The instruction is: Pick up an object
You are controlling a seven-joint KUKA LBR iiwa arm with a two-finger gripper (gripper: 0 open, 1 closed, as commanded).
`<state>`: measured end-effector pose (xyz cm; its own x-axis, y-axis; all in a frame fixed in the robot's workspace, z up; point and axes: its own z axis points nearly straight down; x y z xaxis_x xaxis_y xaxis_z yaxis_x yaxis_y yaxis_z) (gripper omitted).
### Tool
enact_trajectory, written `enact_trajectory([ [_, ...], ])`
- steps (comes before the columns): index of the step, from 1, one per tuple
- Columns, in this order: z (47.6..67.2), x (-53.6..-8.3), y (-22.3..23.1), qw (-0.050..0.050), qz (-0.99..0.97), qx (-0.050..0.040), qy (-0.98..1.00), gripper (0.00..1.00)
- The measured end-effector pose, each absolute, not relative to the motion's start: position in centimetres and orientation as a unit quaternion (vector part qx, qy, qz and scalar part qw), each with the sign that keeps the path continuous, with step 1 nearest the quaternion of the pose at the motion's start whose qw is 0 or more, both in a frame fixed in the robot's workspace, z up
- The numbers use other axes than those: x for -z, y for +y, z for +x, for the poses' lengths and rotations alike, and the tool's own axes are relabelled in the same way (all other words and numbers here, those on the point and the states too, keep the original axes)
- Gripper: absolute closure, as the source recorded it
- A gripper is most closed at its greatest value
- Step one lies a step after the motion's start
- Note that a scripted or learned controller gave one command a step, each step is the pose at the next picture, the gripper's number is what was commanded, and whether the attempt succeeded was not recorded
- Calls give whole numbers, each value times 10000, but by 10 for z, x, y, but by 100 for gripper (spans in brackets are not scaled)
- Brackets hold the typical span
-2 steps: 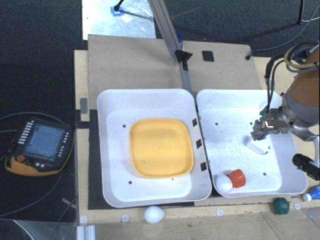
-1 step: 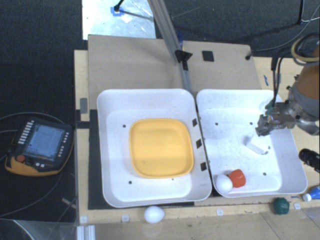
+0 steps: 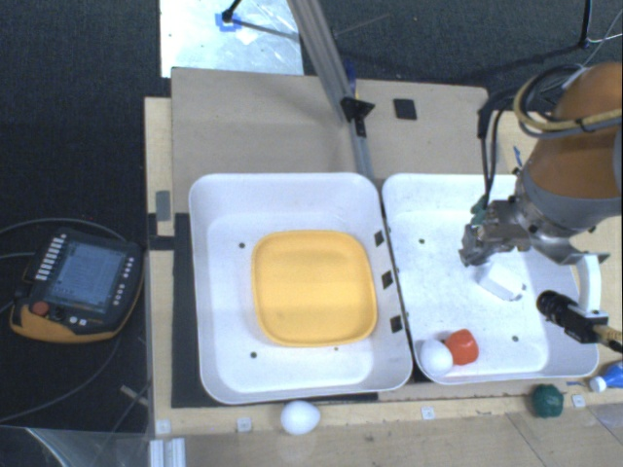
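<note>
From where I stand, the pincer (image 3: 479, 248) hangs low over the right bin (image 3: 428, 202), close to the bin's floor. It is at the approach step, and nothing is lifted yet. I cannot tell from this angle whether the pincer is apart or together, because the wrist above it hides too much. I see nothing gripped in it.

The nearest thing to take is a small white block (image 3: 501, 285), which lies on the bin floor just beside the pincer, below it and a little to its right. It looks apart from the pincer rather than under it. Further below the pincer, in the bin's near left corner, sit an orange piece (image 3: 461, 347) and a white ball (image 3: 435, 357), touching each other or nearly so.

Well off to the pincer's left, the left bin (image 3: 219, 261) holds a yellow plate (image 3: 314, 287). A white egg (image 3: 300, 417) and a green ball (image 3: 547, 400) lie out on the counter (image 3: 253, 115) in front of the bins, beyond easy reach.

If the block is the target, I judge the next move calls for a short shift toward it. The pincer then has to come down squarely astride it. The block is pale against a pale floor and lies flat, so a small miss could just push it aside.
</note>
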<state>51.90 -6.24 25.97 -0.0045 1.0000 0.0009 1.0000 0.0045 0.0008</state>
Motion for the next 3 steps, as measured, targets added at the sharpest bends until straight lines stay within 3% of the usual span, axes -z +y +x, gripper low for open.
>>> enact_trajectory([
  [2,487,-241,31,3,-7056,3,-7086,100],
  [3,490,-227,86,5,-7052,1,-7090,100],
])
